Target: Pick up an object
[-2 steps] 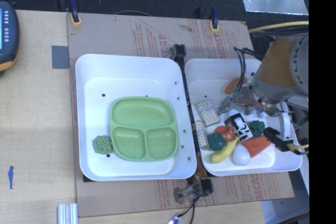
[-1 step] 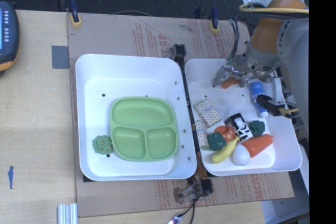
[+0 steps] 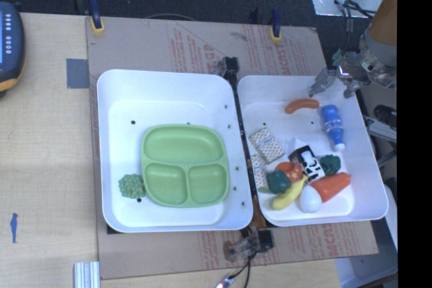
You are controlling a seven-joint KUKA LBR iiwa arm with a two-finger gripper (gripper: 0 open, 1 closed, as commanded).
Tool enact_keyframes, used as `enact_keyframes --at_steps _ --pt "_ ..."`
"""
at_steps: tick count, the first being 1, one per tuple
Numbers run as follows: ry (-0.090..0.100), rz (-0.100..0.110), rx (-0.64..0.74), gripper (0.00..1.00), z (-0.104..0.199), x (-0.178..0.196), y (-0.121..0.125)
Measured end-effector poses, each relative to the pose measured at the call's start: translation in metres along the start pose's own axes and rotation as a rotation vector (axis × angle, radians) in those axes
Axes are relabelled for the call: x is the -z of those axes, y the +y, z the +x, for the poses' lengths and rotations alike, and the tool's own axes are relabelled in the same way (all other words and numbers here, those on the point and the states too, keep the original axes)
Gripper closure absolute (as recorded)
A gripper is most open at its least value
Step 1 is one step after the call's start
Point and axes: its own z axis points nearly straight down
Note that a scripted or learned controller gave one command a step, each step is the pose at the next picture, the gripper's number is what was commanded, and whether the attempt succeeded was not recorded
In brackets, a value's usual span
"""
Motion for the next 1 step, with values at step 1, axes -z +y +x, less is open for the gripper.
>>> enact_keyframes --at_steps 1 --pt "0.003 0.013 0.002 0.00 -0.0097 -0.0848 -0.0537"
